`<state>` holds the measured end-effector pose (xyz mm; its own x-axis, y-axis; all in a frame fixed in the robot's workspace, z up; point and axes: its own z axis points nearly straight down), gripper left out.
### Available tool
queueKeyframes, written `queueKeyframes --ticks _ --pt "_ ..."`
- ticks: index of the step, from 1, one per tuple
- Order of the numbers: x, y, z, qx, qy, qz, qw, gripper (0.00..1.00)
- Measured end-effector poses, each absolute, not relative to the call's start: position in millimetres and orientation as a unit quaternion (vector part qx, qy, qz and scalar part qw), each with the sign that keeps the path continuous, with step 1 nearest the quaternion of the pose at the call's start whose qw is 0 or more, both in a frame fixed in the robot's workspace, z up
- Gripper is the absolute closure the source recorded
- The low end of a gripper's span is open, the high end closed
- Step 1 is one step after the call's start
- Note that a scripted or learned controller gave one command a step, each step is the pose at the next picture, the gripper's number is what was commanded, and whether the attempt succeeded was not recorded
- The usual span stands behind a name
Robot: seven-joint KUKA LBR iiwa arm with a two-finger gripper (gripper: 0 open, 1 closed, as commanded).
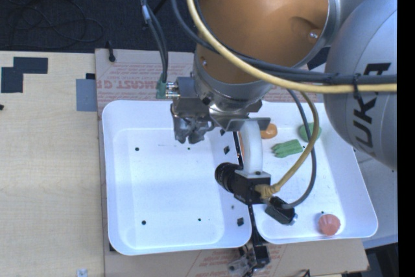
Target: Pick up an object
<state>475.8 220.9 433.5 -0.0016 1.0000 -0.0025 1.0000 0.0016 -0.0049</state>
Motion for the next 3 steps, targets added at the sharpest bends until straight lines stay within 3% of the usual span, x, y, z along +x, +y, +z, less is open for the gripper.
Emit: queueKeyframes --ticks 3 --pt "478.5 216 461 -0.709 -0.705 0.0078 0.003 1.00"
